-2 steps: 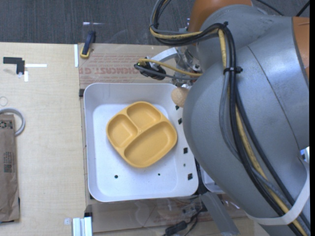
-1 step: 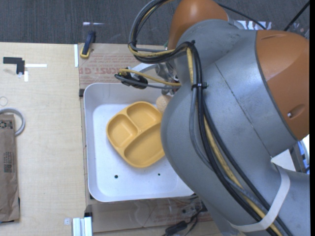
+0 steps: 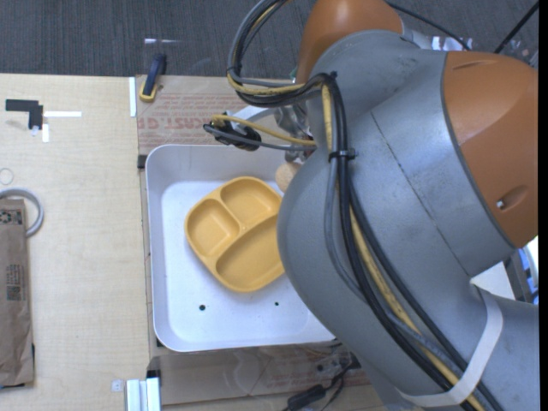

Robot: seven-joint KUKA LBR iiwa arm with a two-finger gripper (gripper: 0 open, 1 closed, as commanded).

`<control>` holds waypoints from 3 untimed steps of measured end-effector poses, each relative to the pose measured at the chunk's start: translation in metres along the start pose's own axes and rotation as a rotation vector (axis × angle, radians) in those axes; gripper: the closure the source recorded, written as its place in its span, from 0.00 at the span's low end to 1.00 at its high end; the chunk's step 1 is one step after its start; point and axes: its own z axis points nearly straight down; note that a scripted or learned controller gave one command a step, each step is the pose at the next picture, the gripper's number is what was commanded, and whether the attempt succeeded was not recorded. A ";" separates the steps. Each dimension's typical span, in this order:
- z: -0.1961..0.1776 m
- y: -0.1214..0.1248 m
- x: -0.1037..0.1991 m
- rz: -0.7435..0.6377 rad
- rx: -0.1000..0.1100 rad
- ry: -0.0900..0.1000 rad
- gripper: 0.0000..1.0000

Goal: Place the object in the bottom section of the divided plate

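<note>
A yellow divided plate (image 3: 235, 232) lies in the white bin (image 3: 171, 255), with two small sections toward the upper left and one large section at the lower right. All sections that show hold nothing. A small pale tan object (image 3: 285, 175) peeks out just past the plate's upper right rim, at the edge of the arm. The big grey arm (image 3: 402, 229) with its orange band covers the bin's right part, including the plate's right rim. The gripper is hidden under the arm.
Black and yellow cables (image 3: 257, 131) loop from the arm over the bin's far rim. A brown paper bag (image 3: 15, 289) and a grey ring lie on the wooden bench at the left. A blue-and-yellow tool (image 3: 154, 75) lies beyond the bin.
</note>
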 end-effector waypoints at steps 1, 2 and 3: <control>-0.058 0.009 -0.009 -0.302 0.000 0.000 1.00; -0.100 0.050 -0.014 0.021 0.001 0.002 1.00; -0.009 0.018 -0.003 -0.037 0.001 0.000 1.00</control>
